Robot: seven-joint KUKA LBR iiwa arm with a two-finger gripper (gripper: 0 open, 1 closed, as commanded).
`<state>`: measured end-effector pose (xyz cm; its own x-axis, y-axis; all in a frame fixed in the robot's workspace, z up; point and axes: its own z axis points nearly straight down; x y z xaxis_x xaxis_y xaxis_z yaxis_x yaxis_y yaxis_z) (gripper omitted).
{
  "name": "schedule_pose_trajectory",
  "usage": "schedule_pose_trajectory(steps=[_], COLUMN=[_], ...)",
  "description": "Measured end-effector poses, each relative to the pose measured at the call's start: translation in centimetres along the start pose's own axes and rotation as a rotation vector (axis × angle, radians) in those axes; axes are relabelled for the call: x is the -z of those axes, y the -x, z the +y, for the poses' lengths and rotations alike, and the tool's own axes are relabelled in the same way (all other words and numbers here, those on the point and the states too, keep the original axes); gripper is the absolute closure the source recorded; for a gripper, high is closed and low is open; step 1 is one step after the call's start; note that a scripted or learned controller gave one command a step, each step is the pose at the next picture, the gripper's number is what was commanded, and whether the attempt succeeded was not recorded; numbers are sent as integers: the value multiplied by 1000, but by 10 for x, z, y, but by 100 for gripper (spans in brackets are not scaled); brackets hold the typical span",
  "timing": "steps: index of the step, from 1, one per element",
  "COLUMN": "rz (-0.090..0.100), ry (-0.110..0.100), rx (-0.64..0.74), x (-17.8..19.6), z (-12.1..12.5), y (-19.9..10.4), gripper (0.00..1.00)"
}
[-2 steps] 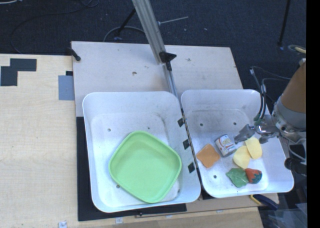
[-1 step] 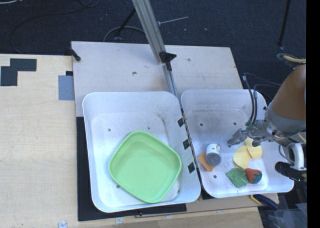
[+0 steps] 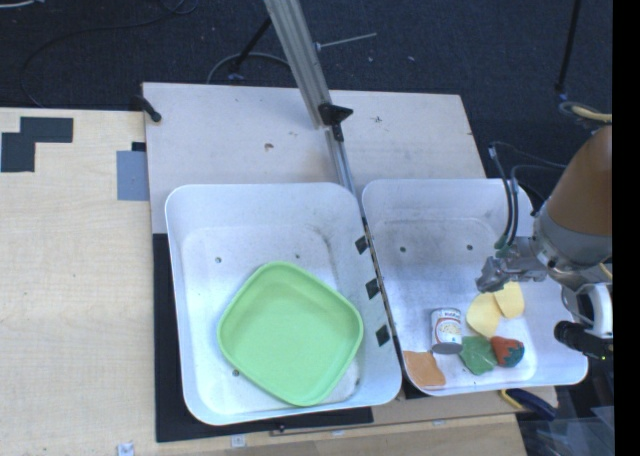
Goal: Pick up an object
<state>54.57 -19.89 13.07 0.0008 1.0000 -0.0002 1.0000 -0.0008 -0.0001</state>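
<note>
Several small objects lie in the front right corner of the right bin point(image 3: 420, 214). A yellow piece point(image 3: 485, 315) touches a second yellow piece point(image 3: 511, 300). Beside them stands a small can point(image 3: 447, 328) with a white and red label. In front are a green item point(image 3: 477, 355), a red item point(image 3: 509, 351) and a flat orange piece point(image 3: 425, 370) against the front wall. My gripper point(image 3: 498, 271) hangs low at the bin's right side, just above and behind the yellow pieces. Nothing shows in its grasp.
The left bin point(image 3: 200, 214) holds a light green square plate point(image 3: 291, 332) at its front. A metal bar point(image 3: 300, 44) slants down from the back onto the divider between the bins. The arm point(image 3: 582, 204) comes in over the right bin's right wall.
</note>
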Motion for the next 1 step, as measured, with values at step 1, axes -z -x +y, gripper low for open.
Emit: schedule_pose_trajectory(steps=[1], rz=[-1], ry=[5], rx=[1], x=[56], z=[10], y=[4], gripper=[100])
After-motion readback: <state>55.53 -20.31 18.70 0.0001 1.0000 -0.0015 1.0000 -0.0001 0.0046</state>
